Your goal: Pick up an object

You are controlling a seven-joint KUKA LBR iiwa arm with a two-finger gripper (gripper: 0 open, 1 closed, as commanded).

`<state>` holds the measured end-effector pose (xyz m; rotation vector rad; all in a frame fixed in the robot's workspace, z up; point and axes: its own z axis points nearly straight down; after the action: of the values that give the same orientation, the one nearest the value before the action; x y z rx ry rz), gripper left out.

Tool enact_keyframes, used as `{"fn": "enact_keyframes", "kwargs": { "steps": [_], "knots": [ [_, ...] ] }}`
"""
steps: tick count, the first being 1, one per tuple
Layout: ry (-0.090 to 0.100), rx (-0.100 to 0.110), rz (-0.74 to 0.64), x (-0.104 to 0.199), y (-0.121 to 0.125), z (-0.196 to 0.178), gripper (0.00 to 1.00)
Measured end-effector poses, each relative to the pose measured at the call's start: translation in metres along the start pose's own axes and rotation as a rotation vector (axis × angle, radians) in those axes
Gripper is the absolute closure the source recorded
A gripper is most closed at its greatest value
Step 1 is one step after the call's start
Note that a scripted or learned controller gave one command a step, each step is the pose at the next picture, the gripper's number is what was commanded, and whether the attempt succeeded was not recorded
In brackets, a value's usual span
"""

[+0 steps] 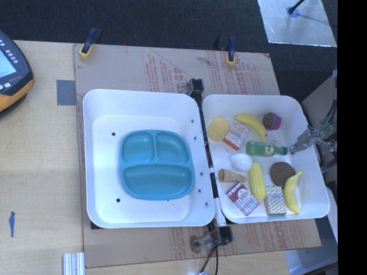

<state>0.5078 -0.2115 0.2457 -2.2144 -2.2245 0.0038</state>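
Reaching in from the right edge of the view, the end effector [299, 145] sits over the right rim of the right bin [285, 102]; its metal tips point left toward a green bottle, holding nothing, and how far apart the fingers stand cannot be told.

The green bottle [265, 149] lies on its side just beside those tips. Above it lie a yellow banana [252, 125] and a small purple piece [272, 120]. Further left sit a round yellow piece [218, 129] and a red-and-white carton [235, 135]. Below the bottle lie a white egg [241, 162], an ice-cream cone [230, 175], a corn cob [257, 181], a brown round piece [281, 173], a second banana [293, 191], a red box [242, 199] and a pale green box [275, 201].

The left bin [143, 102], touching the right one, holds a blue divided plate [156, 165]. Both bins rest on cardboard [172, 67] on the wooden worktop [34, 182].
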Motion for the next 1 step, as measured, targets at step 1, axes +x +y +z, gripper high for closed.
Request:
{"fn": "enact_keyframes", "kwargs": {
  "steps": [1],
  "knots": [
    [0.003,0.007,-0.001,0.0009,-0.0105,0.0989,0.00]
  ]
}}
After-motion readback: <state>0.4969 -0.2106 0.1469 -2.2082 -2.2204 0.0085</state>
